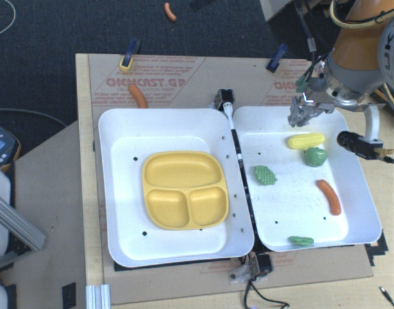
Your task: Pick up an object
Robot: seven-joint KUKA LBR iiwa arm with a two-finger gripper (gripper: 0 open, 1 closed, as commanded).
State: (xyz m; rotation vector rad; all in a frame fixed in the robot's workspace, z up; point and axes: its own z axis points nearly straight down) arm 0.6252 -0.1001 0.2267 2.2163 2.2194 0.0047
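A yellow toy corn cob [306, 141] lies on its side, lengthwise across the picture, near the far wall of the right bin [274, 118]. Its surface is plain yellow and its grain is too small to make out. The gripper [303, 117] hangs just beyond the corn cob, on its far side and apart from it, with nothing seen in its grasp. Whether it is spread or pressed together cannot be told at this slant. A round green piece [315, 156] touches the corn cob's near side or lies just beside it; the exact contact is unclear. Nearer the camera and to the left of the corn cob sits a knobbly green piece [265, 175], well apart from it. Nearer and slightly right of the corn cob lies an orange-red sausage [329, 197], set at a slant. Far nearer than the corn cob, by the bin's front wall, is a flat green piece [301, 241], too small to name. Well to the left of the corn cob, the left bin [120, 172] bears a yellow divided plate [184, 190]. Beyond that, left of the corn cob, a small orange piece [138, 96] lies on the cardboard [184, 76].
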